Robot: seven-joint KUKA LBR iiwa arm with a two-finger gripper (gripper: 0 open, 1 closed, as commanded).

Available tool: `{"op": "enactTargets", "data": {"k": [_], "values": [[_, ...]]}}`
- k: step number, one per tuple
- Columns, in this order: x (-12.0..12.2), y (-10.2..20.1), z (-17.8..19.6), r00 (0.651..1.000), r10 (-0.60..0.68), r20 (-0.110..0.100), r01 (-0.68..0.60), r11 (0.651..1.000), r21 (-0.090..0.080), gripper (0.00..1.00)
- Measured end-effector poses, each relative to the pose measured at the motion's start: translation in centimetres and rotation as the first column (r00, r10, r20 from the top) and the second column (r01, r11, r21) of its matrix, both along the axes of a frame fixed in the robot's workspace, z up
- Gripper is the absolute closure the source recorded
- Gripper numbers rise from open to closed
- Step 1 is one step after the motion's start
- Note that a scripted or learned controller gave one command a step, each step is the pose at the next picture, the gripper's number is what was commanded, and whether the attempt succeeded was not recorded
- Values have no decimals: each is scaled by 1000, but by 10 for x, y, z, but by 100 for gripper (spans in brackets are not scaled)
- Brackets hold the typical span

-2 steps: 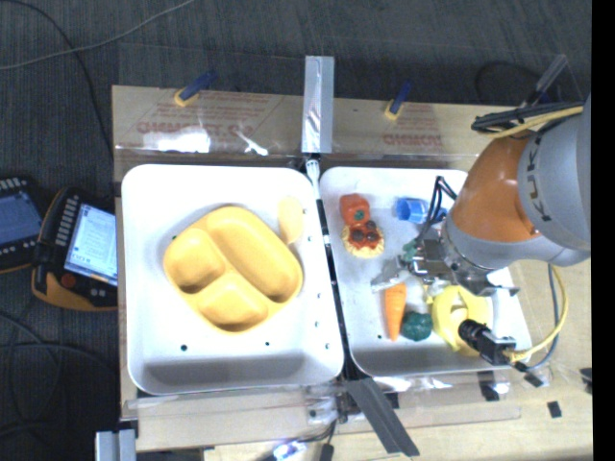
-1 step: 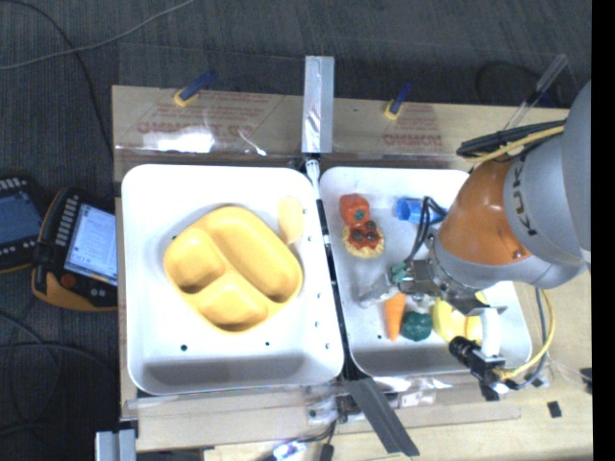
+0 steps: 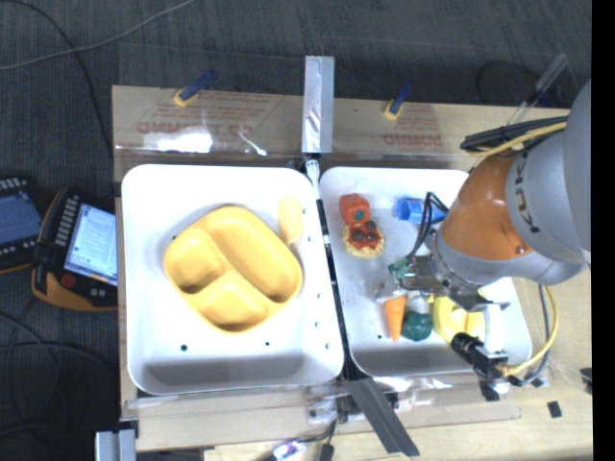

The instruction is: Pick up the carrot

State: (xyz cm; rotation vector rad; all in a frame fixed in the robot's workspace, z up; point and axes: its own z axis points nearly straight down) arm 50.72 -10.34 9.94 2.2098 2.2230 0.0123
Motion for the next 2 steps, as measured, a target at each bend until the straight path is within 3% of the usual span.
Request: {"op": "enactTargets", "data": {"k": [1,2], "values": [[23,65,83,912,-409,-13,409,913,-4,100],[50,85,83,937,-350,-13,350,937,-6,100]]}}
